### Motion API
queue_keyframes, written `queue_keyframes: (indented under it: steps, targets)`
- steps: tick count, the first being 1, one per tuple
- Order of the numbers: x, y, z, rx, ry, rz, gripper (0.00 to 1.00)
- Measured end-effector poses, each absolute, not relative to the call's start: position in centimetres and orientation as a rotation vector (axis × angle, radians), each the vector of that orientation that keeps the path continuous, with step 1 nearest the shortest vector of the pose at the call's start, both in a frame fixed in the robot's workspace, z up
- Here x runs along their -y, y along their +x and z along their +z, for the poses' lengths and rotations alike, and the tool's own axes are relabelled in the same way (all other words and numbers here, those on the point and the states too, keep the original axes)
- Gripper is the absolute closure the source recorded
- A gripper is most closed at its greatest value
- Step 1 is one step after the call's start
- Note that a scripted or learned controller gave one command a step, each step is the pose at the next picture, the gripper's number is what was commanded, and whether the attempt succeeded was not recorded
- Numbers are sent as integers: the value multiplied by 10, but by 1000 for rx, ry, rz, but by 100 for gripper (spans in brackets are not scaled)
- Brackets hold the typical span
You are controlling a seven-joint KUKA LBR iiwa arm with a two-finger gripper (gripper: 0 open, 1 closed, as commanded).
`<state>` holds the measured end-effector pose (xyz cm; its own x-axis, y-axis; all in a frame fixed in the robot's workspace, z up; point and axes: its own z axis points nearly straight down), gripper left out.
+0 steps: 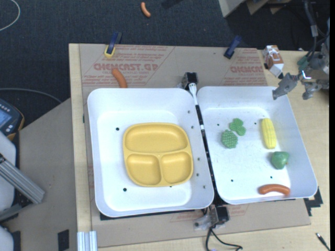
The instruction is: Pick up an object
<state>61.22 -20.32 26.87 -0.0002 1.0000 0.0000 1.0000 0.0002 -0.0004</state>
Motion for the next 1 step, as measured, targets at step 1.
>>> queue_keyframes:
  steps: [1]
  targets:
    - [197, 613, 224, 2219, -2216, 4, 0]
